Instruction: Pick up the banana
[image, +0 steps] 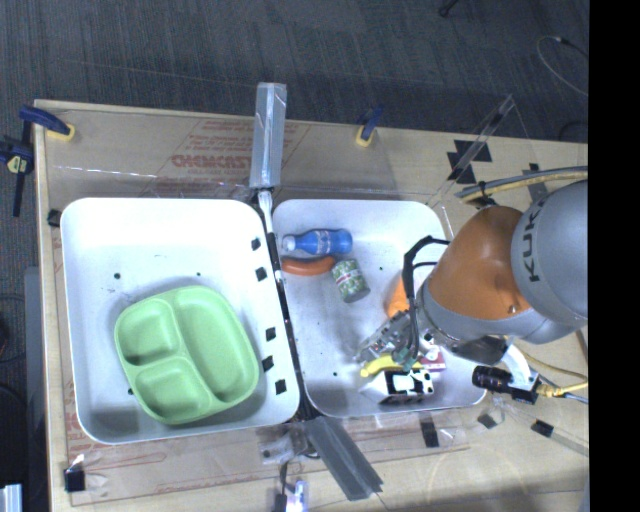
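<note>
The banana (379, 367) is a small yellow piece lying near the front of the right bin (320, 330), partly hidden by the arm. My gripper (392, 345) is low over the bin's front right part, directly above and touching or nearly touching the banana's upper side. The grey wrist and orange band cover the bin's right side.
A black-and-white toy (411, 383) lies right beside the banana at the bin's front wall. Farther back are a blue bottle (318, 242), an orange carrot-like piece (305, 265) and a small green can (350, 279). A green divided plate (185, 351) sits in the left bin (90, 230).
</note>
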